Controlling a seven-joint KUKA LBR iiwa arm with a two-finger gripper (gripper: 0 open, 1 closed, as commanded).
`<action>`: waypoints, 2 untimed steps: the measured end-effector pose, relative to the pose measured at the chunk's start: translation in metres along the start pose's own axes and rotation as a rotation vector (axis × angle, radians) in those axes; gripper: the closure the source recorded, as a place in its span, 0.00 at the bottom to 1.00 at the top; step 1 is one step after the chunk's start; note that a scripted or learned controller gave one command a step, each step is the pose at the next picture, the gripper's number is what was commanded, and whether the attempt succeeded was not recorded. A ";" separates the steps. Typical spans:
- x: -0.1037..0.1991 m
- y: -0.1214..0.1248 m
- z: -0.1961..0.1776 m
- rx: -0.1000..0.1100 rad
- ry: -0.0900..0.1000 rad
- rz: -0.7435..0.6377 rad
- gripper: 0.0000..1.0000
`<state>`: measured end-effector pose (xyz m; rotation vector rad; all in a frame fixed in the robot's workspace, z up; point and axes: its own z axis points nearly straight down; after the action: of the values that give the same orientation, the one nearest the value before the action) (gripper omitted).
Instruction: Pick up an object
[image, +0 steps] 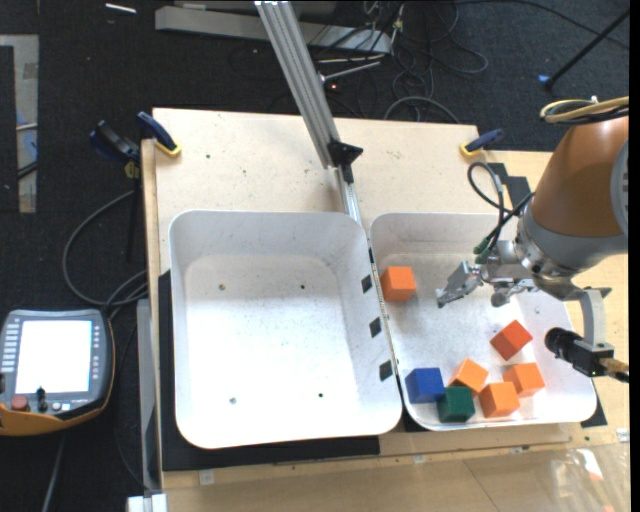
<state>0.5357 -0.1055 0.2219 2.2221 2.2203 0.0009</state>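
Nearest the camera: cluster of blocks at the front edge of the right bin (580, 405) — blue block (425, 384), green block (457, 404), several orange blocks (499, 398), bunched, prob. awkward to grab singly. Left bin (190, 300) takes the bench's left half w/ nothing to pick, so targets are all on the right. Arm (590, 190) comes in over the right edge, partly cut off. Gripper (458, 287) hangs mid-bin; fingers look narrow & hold nothing. Lone orange block (399, 282) sits just beside it, near the divider — likeliest pick. Fingertip detail too small to tell.
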 end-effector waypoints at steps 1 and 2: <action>-0.034 -0.036 0.019 0.003 -0.001 0.004 0.00; 0.008 -0.046 -0.002 -0.001 0.001 -0.008 0.00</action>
<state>0.4902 -0.0971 0.2239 2.2140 2.2290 0.0031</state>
